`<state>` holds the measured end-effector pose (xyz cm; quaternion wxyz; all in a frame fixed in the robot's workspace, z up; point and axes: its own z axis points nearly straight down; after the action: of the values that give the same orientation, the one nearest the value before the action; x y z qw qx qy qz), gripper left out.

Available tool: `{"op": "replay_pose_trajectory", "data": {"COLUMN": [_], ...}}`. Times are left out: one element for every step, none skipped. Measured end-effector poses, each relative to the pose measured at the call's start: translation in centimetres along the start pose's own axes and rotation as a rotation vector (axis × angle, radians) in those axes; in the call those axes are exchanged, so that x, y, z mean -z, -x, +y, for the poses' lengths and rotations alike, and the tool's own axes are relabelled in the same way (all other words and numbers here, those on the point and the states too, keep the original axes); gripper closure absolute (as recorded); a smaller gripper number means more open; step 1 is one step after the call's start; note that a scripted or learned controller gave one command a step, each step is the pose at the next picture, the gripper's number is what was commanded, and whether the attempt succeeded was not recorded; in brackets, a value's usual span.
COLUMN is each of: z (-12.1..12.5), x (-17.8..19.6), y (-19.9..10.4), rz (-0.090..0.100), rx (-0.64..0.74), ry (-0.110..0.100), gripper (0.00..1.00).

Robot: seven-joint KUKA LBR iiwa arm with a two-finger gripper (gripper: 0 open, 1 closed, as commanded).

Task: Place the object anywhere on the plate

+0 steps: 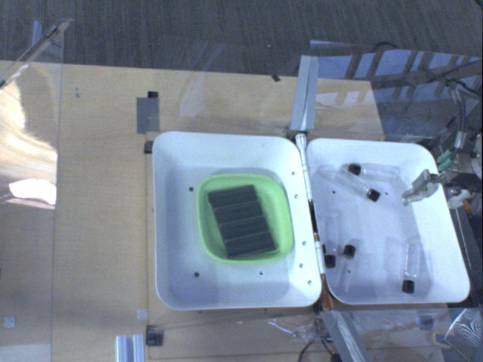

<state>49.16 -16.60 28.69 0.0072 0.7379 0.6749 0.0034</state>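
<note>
A lime-green square plate (pixel 204 216) sits in the middle of the left white bin (pixel 170 202). A dark grey ridged rectangular block (pixel 241 221) lies flat on the plate, slightly turned. My gripper (pixel 421 187) hangs at the right side of the right bin (pixel 445 277), low over its floor, with the arm coming in from the right edge. Nothing shows between it and the bin floor. Several clear vials with black caps lie in the right bin, the closest vial (pixel 372 194) a short way left of the gripper.
More clear vials lie scattered in the right bin: one at the back (pixel 353 170), one near the divider (pixel 330 261), one at the front right (pixel 408 283). A metal post (pixel 305 96) stands behind the bins' shared edge. Cables crowd the far right.
</note>
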Motion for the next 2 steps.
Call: {"op": "replay_pose_trajectory", "data": {"z": [0.2,0.1], "x": [8.8,2.0], "y": [3.5,3.5], "rz": [0.001,0.002], "rx": [0.037,-0.031], "ry": [-0.004,-0.01], "gripper": [0.0,0.0]}}
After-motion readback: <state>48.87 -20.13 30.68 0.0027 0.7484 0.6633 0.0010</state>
